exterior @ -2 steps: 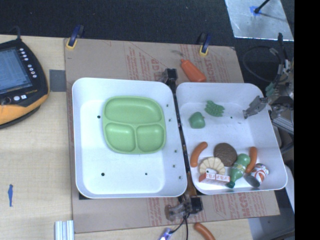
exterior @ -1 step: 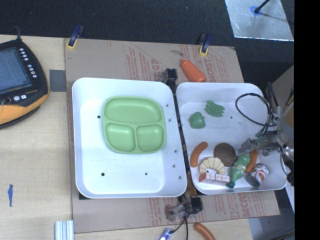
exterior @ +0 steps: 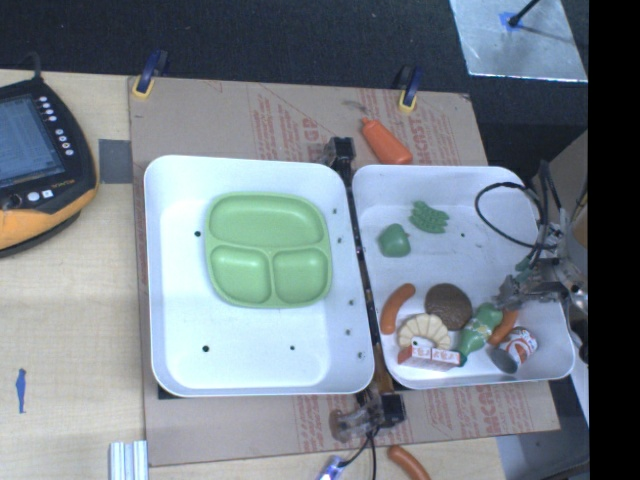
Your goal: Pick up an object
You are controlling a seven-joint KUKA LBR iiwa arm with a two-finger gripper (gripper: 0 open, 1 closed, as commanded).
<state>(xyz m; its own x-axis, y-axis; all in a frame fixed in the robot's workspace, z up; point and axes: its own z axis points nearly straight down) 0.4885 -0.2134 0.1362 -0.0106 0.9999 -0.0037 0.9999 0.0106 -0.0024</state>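
A robot's hand point(exterior: 528, 286) is hanging low over the right edge of the right bin point(exterior: 455, 183), its dark linkage and cable point(exterior: 505, 203) crowding that side; whether it is spread or pressed together cannot be told from this angle. Toy food is lying heaped in the bin's near right corner, just beside the hand: a red-and-white can point(exterior: 517, 347), a green bottle point(exterior: 478, 330), a brown round patty point(exterior: 448, 304), a scalloped pastry point(exterior: 424, 330) and an orange sausage point(exterior: 396, 308). Nothing can be seen held in the hand. A green pepper point(exterior: 394, 240) and a leafy green piece point(exterior: 429, 217) are sitting farther off, toward the bin's far side. A green divided plate point(exterior: 268, 248) is resting in the left bin point(exterior: 175, 308). An orange carrot point(exterior: 385, 142) is lying on the table beyond the bins, and a teach pendant point(exterior: 40, 163) is sitting at the table's left edge.
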